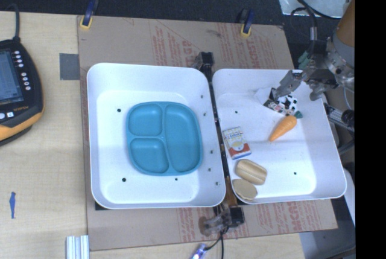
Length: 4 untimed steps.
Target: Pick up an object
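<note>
My gripper [282, 92] reaches in from the right and hangs over the upper part of the right bin [319, 182]. Directly beneath its tip is a small black-and-white toy with a red patch [286, 106], touching or nearly touching it. An orange carrot [283, 128] lies just below that toy, pointing down-left. Toward the bin's left side sits a small printed carton [236, 142]. A tan bread roll [251, 171] and a flat round beige piece [244, 189] rest near the front left corner.
The left bin [105, 182] holds a blue divided plate [164, 137]. A black and orange teach pendant [15, 86] lies at the bench's left edge. Clamps [244, 21] pin the cardboard sheet under both bins.
</note>
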Each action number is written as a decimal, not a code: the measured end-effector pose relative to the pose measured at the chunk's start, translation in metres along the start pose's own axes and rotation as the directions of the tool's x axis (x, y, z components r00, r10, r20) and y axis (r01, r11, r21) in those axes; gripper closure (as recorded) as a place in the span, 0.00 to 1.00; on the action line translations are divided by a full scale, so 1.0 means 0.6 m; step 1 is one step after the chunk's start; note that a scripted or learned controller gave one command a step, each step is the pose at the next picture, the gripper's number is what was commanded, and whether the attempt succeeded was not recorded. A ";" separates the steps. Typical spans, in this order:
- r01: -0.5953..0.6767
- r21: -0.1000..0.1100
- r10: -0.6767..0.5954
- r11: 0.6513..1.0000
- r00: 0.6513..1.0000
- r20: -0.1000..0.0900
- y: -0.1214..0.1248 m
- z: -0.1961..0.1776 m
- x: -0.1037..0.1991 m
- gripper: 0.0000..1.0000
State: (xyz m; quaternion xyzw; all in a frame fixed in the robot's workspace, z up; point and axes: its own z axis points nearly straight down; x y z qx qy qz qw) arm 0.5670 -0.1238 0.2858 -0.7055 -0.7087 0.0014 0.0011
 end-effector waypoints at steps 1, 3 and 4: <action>-0.001 0.004 0.001 1.000 1.000 0.001 0.047 0.212 -0.074 0.00; 0.004 0.003 -0.004 1.000 1.000 0.003 0.024 0.307 -0.120 1.00; 0.002 -0.001 -0.002 1.000 1.000 0.000 0.053 0.180 -0.013 1.00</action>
